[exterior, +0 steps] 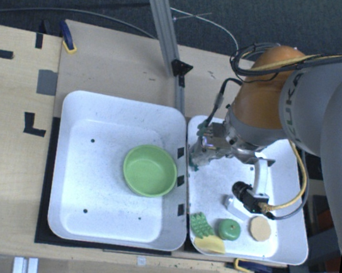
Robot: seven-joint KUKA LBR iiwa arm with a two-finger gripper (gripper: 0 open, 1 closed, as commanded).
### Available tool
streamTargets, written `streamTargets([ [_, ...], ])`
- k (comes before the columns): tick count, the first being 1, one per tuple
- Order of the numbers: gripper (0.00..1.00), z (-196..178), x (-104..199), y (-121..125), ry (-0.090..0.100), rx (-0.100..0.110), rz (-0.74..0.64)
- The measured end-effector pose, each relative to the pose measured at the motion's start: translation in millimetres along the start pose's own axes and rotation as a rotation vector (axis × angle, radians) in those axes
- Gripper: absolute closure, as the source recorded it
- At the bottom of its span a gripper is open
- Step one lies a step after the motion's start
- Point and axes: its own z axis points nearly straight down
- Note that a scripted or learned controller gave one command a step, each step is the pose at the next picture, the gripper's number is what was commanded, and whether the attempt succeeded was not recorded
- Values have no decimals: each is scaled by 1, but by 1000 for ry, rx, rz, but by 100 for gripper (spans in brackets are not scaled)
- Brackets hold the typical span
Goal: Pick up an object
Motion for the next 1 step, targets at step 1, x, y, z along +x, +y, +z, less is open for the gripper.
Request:
streamTargets([
  [1, 100, -9, 53, -26, 1, -1, -2],
])
